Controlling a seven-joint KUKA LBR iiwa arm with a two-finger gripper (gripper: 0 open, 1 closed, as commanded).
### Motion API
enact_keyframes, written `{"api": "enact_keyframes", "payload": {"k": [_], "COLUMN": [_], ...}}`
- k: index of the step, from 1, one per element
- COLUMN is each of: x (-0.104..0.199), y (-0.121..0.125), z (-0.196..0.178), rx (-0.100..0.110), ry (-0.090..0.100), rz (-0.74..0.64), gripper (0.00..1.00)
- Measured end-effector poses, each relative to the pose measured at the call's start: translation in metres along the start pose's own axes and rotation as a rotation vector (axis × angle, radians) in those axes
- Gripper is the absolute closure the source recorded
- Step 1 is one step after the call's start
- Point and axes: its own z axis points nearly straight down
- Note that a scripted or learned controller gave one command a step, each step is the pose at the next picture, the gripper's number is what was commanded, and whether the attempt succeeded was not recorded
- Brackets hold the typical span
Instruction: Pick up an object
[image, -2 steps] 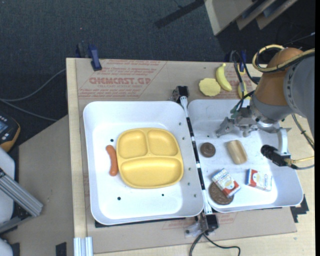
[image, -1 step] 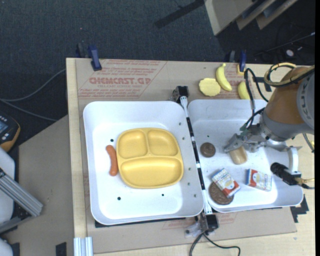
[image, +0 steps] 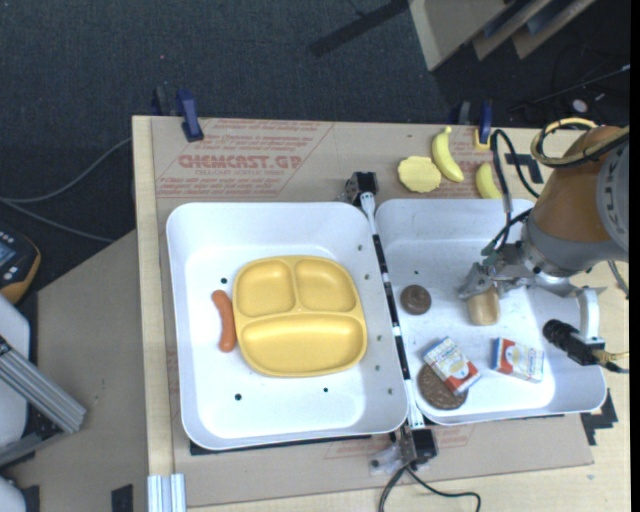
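My gripper (image: 487, 283) hangs low in the right bin (image: 430, 225), its metal fingers right over a small tan bread-like piece (image: 484, 308). Whether that piece sits between the fingers I cannot tell. Left of it lies a small brown round object (image: 415, 298). At the bin's front lie a brown disc (image: 440, 388) with a red-and-white packet (image: 451, 364) resting on it, and a second red, white and blue packet (image: 517, 359) to the right.
The left bin (image: 200, 240) holds a yellow divided plate (image: 299, 315) and an orange sausage (image: 225, 320) beside it. Behind the right bin, on the board, lie a yellow banana (image: 447, 155), a yellow blob (image: 420, 174) and another yellow piece (image: 488, 180). Black cables run at the right.
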Motion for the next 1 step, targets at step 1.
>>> {"api": "enact_keyframes", "payload": {"k": [1], "x": [0.0658], "y": [0.0244], "z": [-0.0643], "rx": [-0.007], "ry": [0.001], "rz": [-0.008], "gripper": [1.0]}}
